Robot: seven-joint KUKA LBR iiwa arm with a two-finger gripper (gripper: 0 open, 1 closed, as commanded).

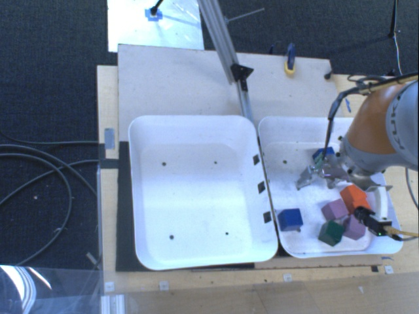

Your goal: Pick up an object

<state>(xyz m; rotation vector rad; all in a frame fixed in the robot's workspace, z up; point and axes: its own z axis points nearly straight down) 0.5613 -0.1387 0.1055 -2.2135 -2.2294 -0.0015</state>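
The grey arm with its orange band reaches into the right shallow white bin (281, 142), its two-finger metal gripper (306, 178) low over the bin floor, fingers spread apart with nothing between them. The small blue cube (290, 219) lies near the front wall, apart from the gripper. Further right sit two mauve blocks (335, 209), a dark green cube (331, 233) and an orange block (354, 196) (clustered together). The left white bin (141, 175) lies beside it

one fixed camera looks down (at a slant) on both white bins (196, 126).
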